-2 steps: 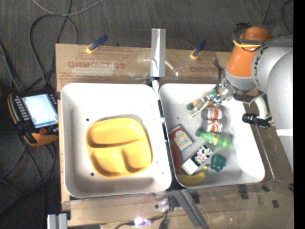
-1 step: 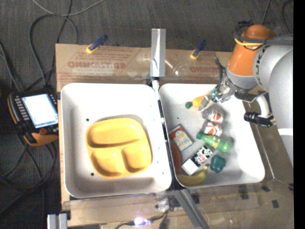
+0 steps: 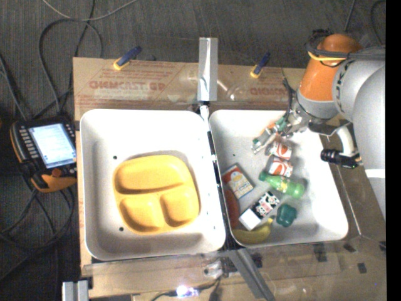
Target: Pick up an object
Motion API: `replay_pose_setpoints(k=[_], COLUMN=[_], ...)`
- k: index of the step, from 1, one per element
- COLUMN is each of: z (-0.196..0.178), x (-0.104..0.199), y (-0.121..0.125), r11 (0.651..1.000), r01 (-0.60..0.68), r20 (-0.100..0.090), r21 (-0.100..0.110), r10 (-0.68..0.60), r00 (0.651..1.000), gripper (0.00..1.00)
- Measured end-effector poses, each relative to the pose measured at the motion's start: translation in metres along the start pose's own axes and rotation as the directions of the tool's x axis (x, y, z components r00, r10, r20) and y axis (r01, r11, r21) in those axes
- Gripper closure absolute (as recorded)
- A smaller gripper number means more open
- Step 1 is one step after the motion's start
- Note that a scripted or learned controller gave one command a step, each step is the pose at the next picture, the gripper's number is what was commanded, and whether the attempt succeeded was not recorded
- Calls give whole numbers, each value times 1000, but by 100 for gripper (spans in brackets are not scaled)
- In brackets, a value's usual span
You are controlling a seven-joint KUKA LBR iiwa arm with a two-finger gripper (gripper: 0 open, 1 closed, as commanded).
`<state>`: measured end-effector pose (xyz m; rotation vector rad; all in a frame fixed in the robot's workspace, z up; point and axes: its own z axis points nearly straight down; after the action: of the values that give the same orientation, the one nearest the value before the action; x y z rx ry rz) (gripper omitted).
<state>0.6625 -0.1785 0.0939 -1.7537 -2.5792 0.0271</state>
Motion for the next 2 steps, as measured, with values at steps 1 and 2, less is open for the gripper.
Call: replay_pose_setpoints(k=[1, 2], z=[-10, -9], x=[1, 1], y=[2, 1], r11=[1000, 1000], r01=[2, 1], r20=[4, 1], r21=[-7, -2], r10=[-2, -1], r00=[1000, 1000], gripper=[100, 0])
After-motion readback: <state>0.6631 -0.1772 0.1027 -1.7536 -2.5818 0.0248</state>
